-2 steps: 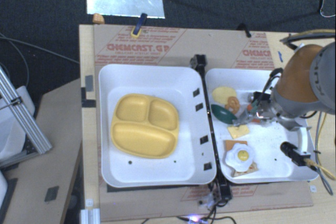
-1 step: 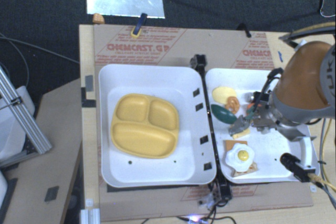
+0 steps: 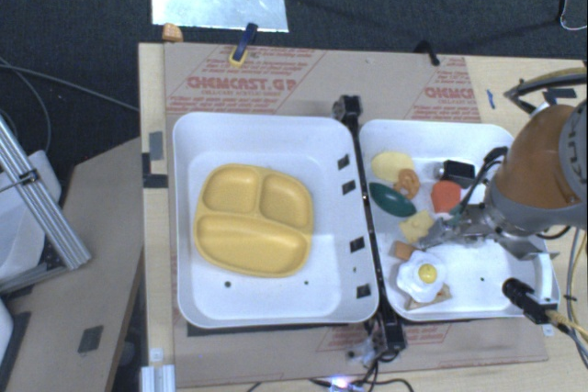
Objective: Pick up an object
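Observation:
The right white bin (image 3: 478, 289) holds several toy foods: a yellow lemon-like piece (image 3: 391, 165), a small orange-brown piece (image 3: 407, 184), a dark green leaf shape (image 3: 391, 200), a red-orange piece (image 3: 446, 196), a pale yellow chunk (image 3: 418, 225), a small tan block (image 3: 401, 250) and a fried egg (image 3: 424, 276) near the front. A black block (image 3: 457, 170) lies at the back. My gripper (image 3: 439, 231) reaches in from the right, its metal fingers low beside the pale yellow chunk. I see nothing held between them.
The left white bin (image 3: 193, 151) holds a yellow divided tray (image 3: 255, 218). A black divider (image 3: 363, 207) runs between the bins. The arm's grey and orange body (image 3: 542, 179) covers the right bin's right side. Cardboard lies under both bins.

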Controlling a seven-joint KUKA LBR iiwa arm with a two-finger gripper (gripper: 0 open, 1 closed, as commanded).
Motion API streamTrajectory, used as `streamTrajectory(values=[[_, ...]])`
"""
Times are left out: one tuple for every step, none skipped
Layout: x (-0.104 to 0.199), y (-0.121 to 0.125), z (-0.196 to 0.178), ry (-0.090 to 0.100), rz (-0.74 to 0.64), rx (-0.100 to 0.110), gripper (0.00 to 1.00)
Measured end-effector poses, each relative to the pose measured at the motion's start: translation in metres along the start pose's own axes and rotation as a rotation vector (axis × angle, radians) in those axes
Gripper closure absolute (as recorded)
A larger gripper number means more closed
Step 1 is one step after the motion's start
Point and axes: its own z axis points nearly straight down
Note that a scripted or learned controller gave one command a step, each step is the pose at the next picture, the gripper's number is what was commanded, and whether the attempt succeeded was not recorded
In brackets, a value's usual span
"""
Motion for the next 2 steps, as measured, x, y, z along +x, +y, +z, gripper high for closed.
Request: streamTrajectory(values=[[-0.031, 0.054, -0.023, -0.002, -0.01, -0.013, 0.0], [-0.045, 0.124, -0.087, -0.002, -0.012, -0.017, 0.0]])
